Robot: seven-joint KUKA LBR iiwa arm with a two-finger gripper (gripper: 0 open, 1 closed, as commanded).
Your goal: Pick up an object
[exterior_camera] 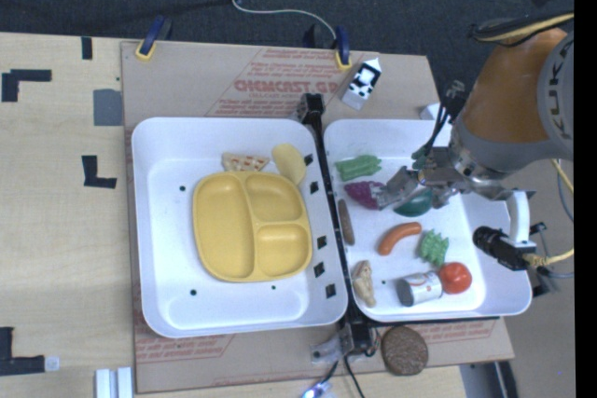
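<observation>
A: What fills the bench?

B: Two white bins. The left bin [159, 200] holds a yellow tray [250, 226]. The arm [513, 98] reaches over the right bin [494, 294].

A: And the gripper?

B: The gripper [410, 186] hangs low beside a purple piece [362, 193] and a teal piece [417, 201]. Whether its jaws grip anything cannot be told.

A: Smaller things?

B: A green piece [358, 167], sausage [399, 237], broccoli [433, 246], can [419, 289] and tomato [455, 278] lie loose in that bin.
</observation>
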